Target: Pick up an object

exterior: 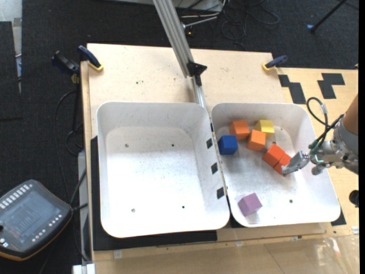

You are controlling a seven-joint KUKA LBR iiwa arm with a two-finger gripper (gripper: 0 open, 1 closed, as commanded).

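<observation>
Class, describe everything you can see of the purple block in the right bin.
The purple block is a small, matte, pale purple cube with plain faces, its top lighter than its sides. It sits flat on the floor of the right bin, turned slightly askew to the walls, near the bin's front-left corner. It stands alone, touching no other block, well apart from the blue, orange and yellow ones farther back and from the gripper.
</observation>
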